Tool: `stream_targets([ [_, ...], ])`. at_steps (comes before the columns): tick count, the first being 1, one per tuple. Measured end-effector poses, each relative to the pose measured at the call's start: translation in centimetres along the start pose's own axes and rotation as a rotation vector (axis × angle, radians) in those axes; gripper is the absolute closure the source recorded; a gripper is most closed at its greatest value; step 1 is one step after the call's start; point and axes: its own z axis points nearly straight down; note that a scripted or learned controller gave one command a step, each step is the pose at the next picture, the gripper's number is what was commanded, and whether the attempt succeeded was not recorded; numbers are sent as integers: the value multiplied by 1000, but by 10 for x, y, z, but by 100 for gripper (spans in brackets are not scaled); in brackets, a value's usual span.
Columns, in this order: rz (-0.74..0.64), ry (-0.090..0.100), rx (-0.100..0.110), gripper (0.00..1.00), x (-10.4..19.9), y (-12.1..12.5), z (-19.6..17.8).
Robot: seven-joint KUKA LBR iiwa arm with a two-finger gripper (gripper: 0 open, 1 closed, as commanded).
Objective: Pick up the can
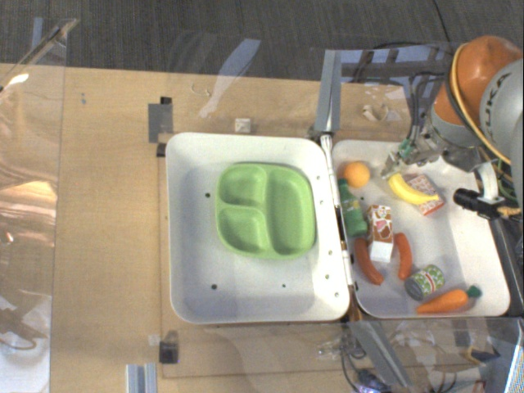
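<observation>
Right bin (479, 305) holds the clutter. End effector (407, 155) sits upper right, over the banana (412, 189); finger state cannot be told. Can (425, 282) lies lower right, on its side (label up). Approach from above, squarely across its body. Carrot (446, 300) touches it; sausage (404, 255) close, crowding.

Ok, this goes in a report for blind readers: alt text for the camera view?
A robot gripper hangs over the far end of the right bin, above a banana, while the can lies at the near end beside a carrot. The left bin holds a green divided plate.
</observation>
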Motion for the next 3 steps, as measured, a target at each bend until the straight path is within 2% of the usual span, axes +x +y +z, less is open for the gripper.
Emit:
stream_targets([
  [1,-1,5,5,0,2,-1,1],
  [2,-143,13,26,0,-28,-52,-58],
  [3,-242,16,27,0,8,-159,-38],
])
